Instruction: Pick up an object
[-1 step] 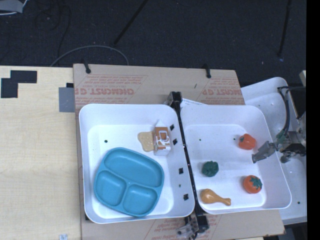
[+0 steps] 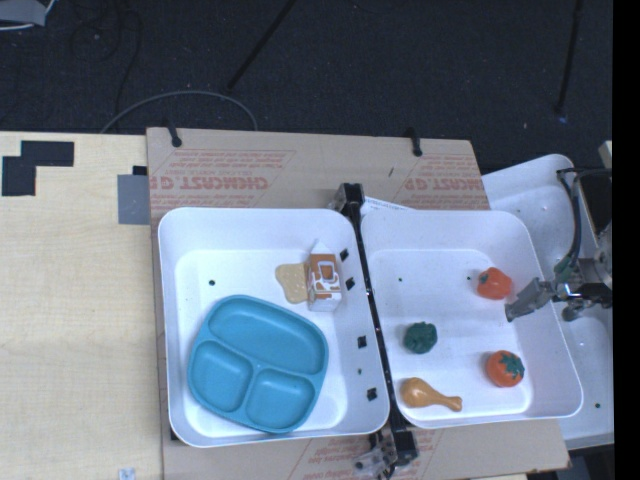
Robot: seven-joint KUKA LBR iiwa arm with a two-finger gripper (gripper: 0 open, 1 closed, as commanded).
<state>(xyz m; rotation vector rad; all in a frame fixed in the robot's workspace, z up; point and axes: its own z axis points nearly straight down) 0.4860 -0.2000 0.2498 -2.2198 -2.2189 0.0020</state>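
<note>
Evidently my gripper (image 2: 545, 298) waits at the right bin's edge beside the small red-orange toy tomato (image 2: 493, 284); whether it is parted or closed I cannot tell.

Cardboard sheet (image 2: 300, 173), red print (upside down) roughly "CHEMCREST, G.A.", small carton (image 2: 324, 280) markings illegible

end effector (image 2: 545, 301) hovers beside upper tomato (image 2: 493, 284).

Left bin (image 2: 185, 268) holding tray (image 2: 258, 362) and carton (image 2: 323, 280), right bin (image 2: 520, 238) holding broccoli (image 2: 420, 337), two tomatoes (image 2: 493, 284)
</note>
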